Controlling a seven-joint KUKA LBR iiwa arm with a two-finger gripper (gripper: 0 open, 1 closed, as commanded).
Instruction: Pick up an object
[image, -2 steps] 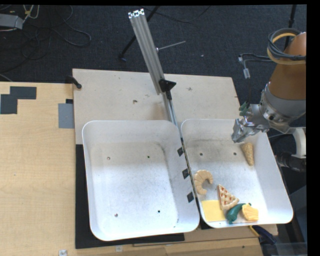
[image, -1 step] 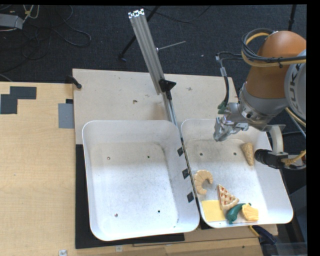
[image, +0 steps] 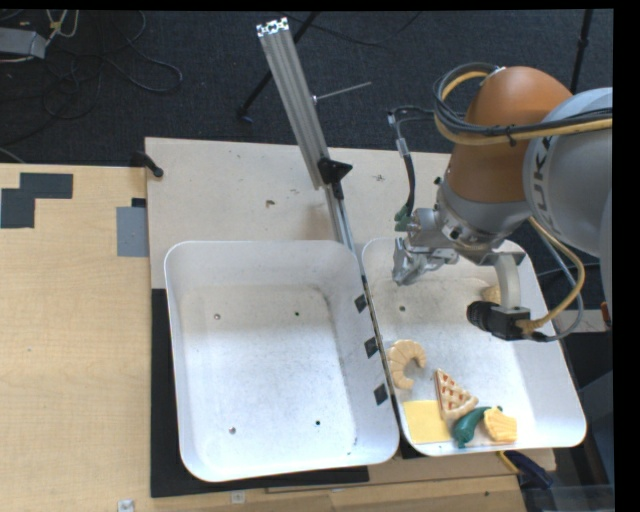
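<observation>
My gripper (image: 408, 268) hangs over the far part of the right bin (image: 560, 395), its metal fingers pointing down with nothing seen between them. A pale croissant (image: 406, 362) lies near the bin's left wall, well in front of the gripper. Further forward sit a waffle wedge (image: 453, 393), a yellow flat slice (image: 423, 421), a green piece (image: 467, 427) and a small yellow chunk (image: 501, 428). A tan object (image: 490, 294) peeks out behind the arm's black part at the right.
The left bin (image: 260, 350) lies beside the right one, parted by a ridge with black clips (image: 370, 345). A slanted metal rail (image: 300, 110) rises from the bench behind the bins. The orange and grey arm (image: 510, 130) covers the right bin's far right corner.
</observation>
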